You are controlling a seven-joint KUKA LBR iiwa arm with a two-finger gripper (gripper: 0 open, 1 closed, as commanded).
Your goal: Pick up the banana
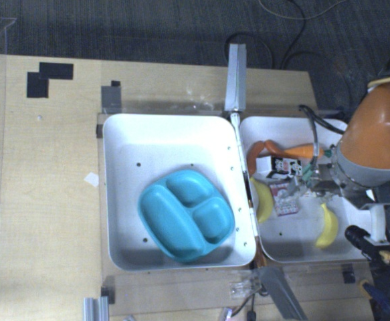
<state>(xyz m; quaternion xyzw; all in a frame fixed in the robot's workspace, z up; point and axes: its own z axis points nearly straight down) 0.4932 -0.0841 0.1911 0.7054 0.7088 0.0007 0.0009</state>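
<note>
Banana [264, 201]: lies in the right bin [295, 249], hard against its left wall, long axis running roughly near-to-far in the camera view. Only part of its yellow skin shows; a small printed packet [287, 202] lies just beside it and may overlap its right edge.

Left to right across the tabletop [41, 179]:
- Left bin [121, 179] holds a blue three-compartment tray [184, 214], set at a slant. Not part of the task.
- Divider between bins, then the banana by the wall.
- Orange object [285, 150] and a white boxy item [275, 166] toward the far side of the right bin.
- Gripper [306, 179] hovers over the middle of the right bin, right of the banana, apart from it. Fingers: cannot tell whether open or closed; metal parts there are too cluttered to read. Nothing yellow seen between them.
- Second yellow piece [328, 226] near the bin's near-right side, banana-like as well.
- Arm's orange band [382, 129] at far right.

Judgement: approach phase, no grasp made yet. To do it well: pick one target and commit. The left one sits tight to the wall, so one finger risks striking the rim; align the fingers across the fruit's short width, descend on its middle, avoid catching the packet. The right piece looks freer.
</note>
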